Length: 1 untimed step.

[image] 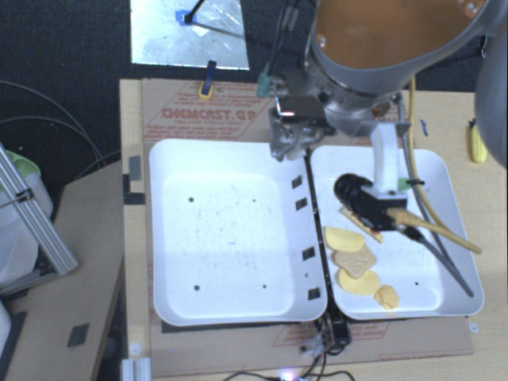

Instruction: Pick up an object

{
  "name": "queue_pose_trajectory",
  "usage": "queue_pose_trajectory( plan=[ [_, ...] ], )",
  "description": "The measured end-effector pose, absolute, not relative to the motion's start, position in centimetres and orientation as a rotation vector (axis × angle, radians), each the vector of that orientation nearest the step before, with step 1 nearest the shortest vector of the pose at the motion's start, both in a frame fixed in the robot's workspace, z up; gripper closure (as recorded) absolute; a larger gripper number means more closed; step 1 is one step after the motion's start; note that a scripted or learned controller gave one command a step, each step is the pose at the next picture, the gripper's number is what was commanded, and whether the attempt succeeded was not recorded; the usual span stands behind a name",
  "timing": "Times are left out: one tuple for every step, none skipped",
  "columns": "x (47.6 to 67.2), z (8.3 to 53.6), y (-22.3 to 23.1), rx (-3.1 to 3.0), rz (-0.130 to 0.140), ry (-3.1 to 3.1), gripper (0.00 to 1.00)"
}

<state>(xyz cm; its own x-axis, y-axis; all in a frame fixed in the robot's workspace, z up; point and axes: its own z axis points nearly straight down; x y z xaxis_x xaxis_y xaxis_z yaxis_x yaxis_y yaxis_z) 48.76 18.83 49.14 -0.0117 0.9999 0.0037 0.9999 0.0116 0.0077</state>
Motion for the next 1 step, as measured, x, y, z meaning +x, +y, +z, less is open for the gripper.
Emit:
queue_pose_trajectory(
  plan=[
    [48.82, 50.23, 18.82, 2.201, 0.016, 2.236, 1.00]
  ],
)
